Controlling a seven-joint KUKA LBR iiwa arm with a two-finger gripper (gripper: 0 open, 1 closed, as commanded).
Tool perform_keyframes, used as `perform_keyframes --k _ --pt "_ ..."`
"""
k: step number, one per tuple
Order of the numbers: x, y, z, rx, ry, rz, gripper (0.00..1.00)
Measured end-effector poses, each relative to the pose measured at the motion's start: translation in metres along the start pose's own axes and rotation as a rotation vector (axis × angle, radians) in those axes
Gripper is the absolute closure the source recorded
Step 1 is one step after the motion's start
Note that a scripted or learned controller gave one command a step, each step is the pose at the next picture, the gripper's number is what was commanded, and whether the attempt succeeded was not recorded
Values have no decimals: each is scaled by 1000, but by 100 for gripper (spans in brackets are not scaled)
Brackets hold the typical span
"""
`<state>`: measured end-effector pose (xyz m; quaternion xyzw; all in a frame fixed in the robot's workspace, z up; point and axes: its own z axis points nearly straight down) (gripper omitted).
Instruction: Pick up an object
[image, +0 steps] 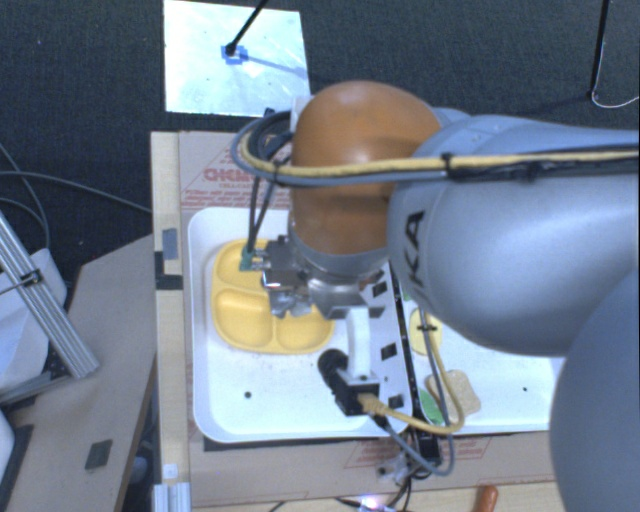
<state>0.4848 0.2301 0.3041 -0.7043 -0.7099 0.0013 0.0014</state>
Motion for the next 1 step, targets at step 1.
perform_keyframes --k 1 --pt "4 44 -234 -23 8 2 100"
